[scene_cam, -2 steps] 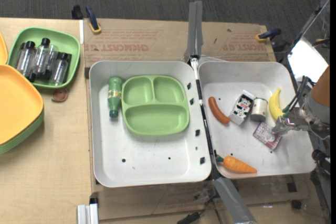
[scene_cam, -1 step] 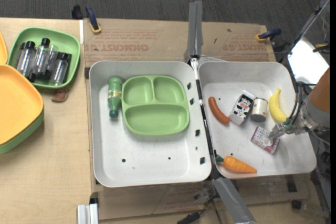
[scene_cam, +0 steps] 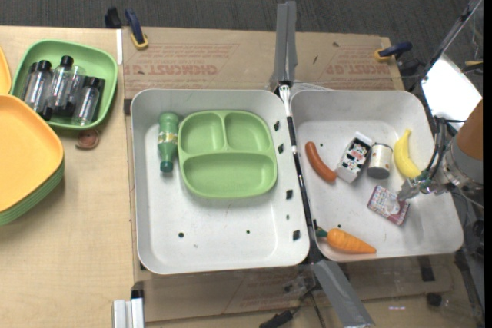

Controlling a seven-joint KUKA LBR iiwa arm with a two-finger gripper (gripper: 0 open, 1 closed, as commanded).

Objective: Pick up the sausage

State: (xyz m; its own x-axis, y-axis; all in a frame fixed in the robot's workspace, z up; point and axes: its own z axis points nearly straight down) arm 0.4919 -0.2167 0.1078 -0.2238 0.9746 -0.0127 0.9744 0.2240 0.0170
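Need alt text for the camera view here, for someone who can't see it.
A sausage lies untouched at the left of the right bin, while the gripper hovers at the bin's right side near a banana and a small packet. The left bin holds a green divided plate and a green bottle.

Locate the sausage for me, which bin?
In the camera view the sausage lies in the right bin, near its left wall, just left of the small black-and-white box and above the carrot.
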